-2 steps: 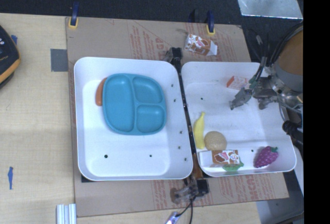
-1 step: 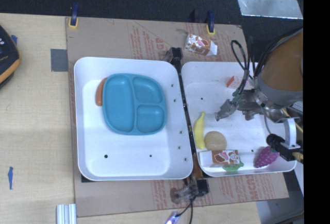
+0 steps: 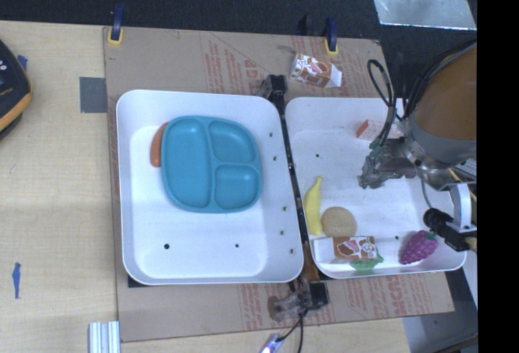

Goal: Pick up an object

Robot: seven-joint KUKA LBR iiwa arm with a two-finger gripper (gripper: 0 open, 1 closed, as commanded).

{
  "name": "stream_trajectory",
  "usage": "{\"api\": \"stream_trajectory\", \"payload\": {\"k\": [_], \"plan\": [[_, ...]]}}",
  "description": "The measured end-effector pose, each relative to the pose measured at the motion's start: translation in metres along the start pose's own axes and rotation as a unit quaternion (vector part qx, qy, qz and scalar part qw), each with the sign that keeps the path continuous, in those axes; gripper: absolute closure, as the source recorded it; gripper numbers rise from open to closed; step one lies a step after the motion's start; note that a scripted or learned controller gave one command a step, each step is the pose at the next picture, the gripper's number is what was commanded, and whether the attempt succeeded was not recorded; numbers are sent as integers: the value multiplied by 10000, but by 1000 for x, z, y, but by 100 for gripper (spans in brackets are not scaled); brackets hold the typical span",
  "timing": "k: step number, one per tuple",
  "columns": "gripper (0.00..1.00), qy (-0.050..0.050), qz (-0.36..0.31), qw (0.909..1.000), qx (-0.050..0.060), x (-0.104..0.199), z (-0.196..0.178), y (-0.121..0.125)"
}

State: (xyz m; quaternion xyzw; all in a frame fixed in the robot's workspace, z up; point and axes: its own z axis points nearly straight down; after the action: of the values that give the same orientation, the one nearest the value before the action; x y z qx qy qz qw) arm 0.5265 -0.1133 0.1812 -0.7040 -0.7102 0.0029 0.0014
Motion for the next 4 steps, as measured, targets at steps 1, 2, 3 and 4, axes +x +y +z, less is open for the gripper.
{"api": "stream_trajectory", "payload": {"k": [1,2,3,4], "plan": [[100,-10,-19,10000,4,-1,-10,0],[100,-21,-30,10000,2,-2,-20,0],[100,8,10,10000,-3,79,-10,-22],[0,7,16,10000,-6,78,-10,-22]]}}
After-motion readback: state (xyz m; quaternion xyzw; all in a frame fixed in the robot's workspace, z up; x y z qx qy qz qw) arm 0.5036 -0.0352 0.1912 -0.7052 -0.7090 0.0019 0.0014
